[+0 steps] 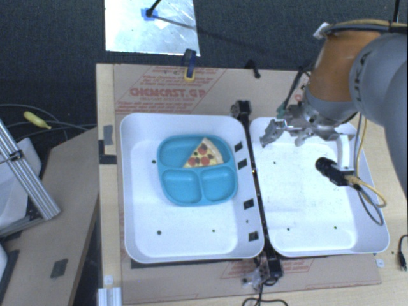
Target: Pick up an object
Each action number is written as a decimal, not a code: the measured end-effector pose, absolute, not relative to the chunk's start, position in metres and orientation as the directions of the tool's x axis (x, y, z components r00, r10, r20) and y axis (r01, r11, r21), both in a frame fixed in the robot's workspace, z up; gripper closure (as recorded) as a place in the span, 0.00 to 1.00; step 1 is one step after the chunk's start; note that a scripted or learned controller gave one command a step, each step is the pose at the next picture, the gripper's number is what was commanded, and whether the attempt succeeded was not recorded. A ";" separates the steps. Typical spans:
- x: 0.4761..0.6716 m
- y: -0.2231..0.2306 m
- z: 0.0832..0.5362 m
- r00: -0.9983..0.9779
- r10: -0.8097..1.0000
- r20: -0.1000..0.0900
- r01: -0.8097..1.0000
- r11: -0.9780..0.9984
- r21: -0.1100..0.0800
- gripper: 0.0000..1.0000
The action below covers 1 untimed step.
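A pizza slice [205, 153] lies in the top compartment of a blue divided plate [191, 187], which rests in the left white bin [143, 234]. My gripper [283, 136] hangs over the far left corner of the right white bin [306, 228], right of the divider between the bins. Its two fingers [268, 134] are spread apart and open, with nothing between them. The pizza slice is about a hand's width to the left of the gripper, across the divider.
The grey arm with its orange band [338, 56] covers the right bin's far right corner. A black fitting [331, 169] with a yellow cable [373, 196] hangs over the right bin. Black clips [248, 204] line the divider.
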<state>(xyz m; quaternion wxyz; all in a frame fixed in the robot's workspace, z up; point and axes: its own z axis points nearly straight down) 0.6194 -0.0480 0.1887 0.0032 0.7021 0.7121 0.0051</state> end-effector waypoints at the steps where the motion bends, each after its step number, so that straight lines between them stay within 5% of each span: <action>1: 0.671 0.074 0.208 -0.015 1.000 0.005 1.000 0.015 0.010 0.00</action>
